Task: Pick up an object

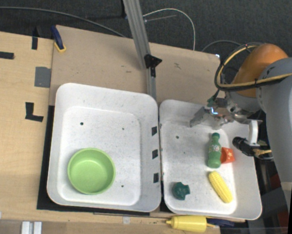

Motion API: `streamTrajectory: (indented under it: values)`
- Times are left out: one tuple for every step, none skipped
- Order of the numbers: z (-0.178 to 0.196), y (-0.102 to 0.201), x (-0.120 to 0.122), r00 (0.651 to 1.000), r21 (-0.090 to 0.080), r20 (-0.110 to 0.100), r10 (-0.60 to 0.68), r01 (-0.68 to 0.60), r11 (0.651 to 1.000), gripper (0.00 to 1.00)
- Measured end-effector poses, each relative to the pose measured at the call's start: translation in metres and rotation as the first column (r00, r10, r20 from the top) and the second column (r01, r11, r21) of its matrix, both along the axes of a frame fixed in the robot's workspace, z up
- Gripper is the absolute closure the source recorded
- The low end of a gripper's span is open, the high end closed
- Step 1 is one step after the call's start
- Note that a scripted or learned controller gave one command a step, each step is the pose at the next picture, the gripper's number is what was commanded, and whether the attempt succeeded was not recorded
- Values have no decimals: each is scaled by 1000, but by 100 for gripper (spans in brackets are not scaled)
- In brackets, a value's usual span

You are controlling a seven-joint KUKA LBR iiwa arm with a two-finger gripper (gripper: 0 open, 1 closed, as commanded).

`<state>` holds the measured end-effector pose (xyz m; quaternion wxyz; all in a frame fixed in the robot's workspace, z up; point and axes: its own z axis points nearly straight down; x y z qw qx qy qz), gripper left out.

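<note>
The right bin (pixel 177 143) holds a green bottle (pixel 214 151) standing beside a small orange-red piece (pixel 227 156). A yellow corn cob (pixel 220 186) lies below them, and a small dark green object (pixel 181 190) sits near the bin's front edge. My gripper (pixel 212 118) hangs over the back of the right bin, just above the bottle's cap, open. One grey finger (pixel 196 119) slants down to the left, and nothing is between the fingers.
A light green bowl (pixel 91 171) sits in the front left of the left bin (pixel 106 104). A yellow squeeze bottle (pixel 189 223) lies on the bench in front of the right bin. A metal pole (pixel 139 30) rises behind the bins, with cables nearby.
</note>
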<state>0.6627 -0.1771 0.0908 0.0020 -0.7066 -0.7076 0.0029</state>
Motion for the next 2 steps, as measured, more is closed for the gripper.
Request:
streamTrajectory:
  values:
    - [13,0,2,1000,-2,5,2,-2,1000,100]
    - [71,10,3,1000,0,12,1,-1,1000,100]
